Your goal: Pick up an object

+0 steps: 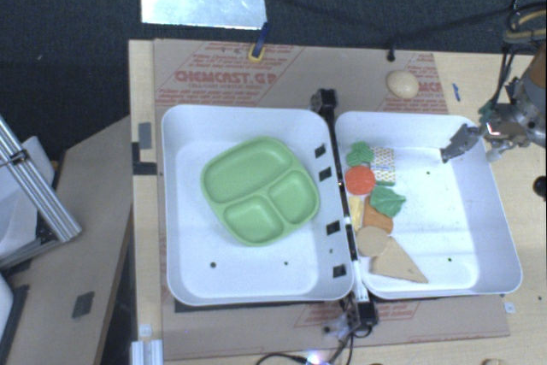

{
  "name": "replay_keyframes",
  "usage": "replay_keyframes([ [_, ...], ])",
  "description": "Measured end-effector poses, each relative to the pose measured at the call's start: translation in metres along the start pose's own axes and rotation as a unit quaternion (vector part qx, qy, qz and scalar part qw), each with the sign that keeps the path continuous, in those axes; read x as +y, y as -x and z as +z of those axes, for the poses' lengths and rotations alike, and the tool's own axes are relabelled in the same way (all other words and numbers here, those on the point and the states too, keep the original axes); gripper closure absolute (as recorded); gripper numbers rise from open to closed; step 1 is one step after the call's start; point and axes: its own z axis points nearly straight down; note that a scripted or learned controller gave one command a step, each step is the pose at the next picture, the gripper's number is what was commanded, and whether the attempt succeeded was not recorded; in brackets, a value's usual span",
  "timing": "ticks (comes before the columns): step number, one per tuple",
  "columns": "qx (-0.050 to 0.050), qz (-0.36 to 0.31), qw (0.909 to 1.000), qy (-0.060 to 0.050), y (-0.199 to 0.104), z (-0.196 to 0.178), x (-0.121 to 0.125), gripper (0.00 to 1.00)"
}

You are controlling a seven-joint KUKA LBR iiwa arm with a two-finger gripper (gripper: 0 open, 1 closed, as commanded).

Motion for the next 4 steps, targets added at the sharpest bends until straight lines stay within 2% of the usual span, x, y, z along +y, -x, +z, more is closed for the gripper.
replay_keyframes([
  [1, -0.001, -0.002, 1.0, 0.006, -0.001, -0.008, 0.002, 0.0],
  [2, -0.001, 0.0, 1.0, 0.004, 0.006, 0.049, -0.004, 0.0],
  [3, -0.001, -0.001, 1.0, 0.005, -0.001, 0.092, -0.006, 0.0],
  [4, -0.001, -0.001, 1.0, 0.005, -0.006, 0.153, -0.005, 0.0],
])
